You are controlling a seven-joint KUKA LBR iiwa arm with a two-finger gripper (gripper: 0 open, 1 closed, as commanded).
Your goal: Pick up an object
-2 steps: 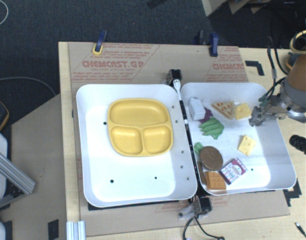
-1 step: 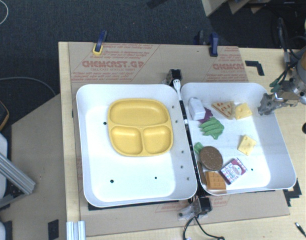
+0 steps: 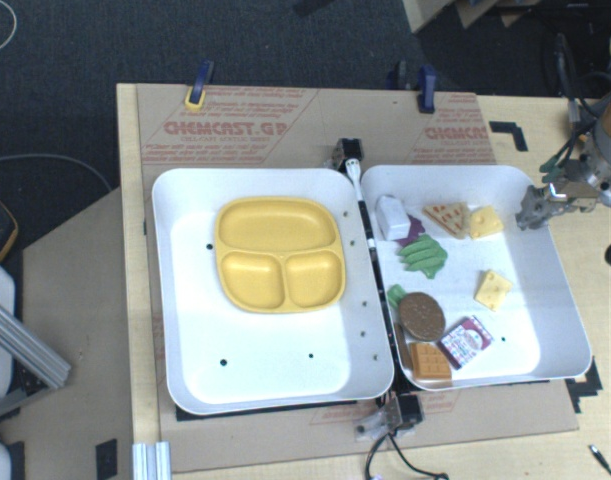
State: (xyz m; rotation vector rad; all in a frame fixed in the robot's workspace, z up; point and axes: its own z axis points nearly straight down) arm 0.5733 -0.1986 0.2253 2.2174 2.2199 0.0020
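Note:
The right bin (image 3: 545, 278) holds several toy food items: a white piece (image 3: 392, 217), a waffle wedge (image 3: 445, 217), a yellow cheese block (image 3: 486, 222), green pea pods (image 3: 424, 255), a second cheese wedge (image 3: 493, 289), a brown round cookie (image 3: 422, 315), a maroon packet (image 3: 466, 341) and a tan cracker (image 3: 429, 361). My gripper (image 3: 537, 211) hangs at the bin's upper right rim, right of the yellow cheese block. Nothing shows between its fingers.
The left bin (image 3: 185, 348) carries a yellow three-compartment plate (image 3: 280, 252). Both bins rest on a cardboard sheet (image 3: 285, 118) held by a yellow clamp (image 3: 197, 90) and a blue clamp (image 3: 425, 86). Cables run at the bench's front edge (image 3: 395, 438).

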